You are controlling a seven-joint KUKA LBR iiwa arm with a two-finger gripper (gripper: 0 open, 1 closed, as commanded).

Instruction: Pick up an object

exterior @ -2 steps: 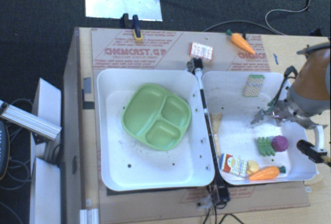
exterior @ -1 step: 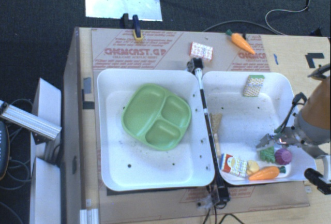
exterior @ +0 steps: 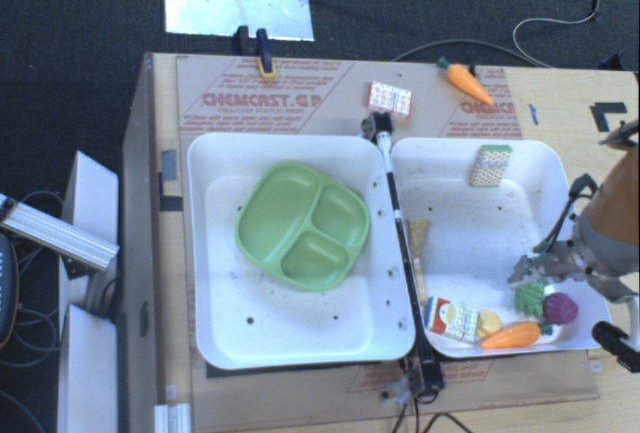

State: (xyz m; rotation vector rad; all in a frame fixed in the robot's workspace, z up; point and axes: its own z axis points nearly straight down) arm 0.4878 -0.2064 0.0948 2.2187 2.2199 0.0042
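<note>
End effector (exterior: 540, 273) is seen at the lower right of the frame, low in the right bin (exterior: 450, 171), hanging from the grey arm that comes in from the right edge; whether it is released or clenched cannot be told, as its tip is a small grey blur against the white floor. Nothing can be seen held in it.

The nearest things lie just below it in the frame. Broccoli (exterior: 530, 300) sits almost directly under the tip, touching or nearly so, and a purple piece (exterior: 562, 307) lies just right of that. A carrot (exterior: 512, 335) is found lower still, along the bin's near wall, its long axis running left to right with a slight upward tilt to the right. Left of it are a small yellow piece (exterior: 489, 323) and a carton (exterior: 452, 318). A speckled box (exterior: 490, 166) stands well apart, at the upper part of the same bin.

The items look like smooth, moulded plastic toys — the broccoli knobbly, the purple piece rounded, the carrot tapered. A short drop is probably all that is needed. The left bin (exterior: 215, 221) holds a green divided plate (exterior: 302, 224); a second carrot (exterior: 468, 82) lies on the worktop (exterior: 300, 96).
</note>
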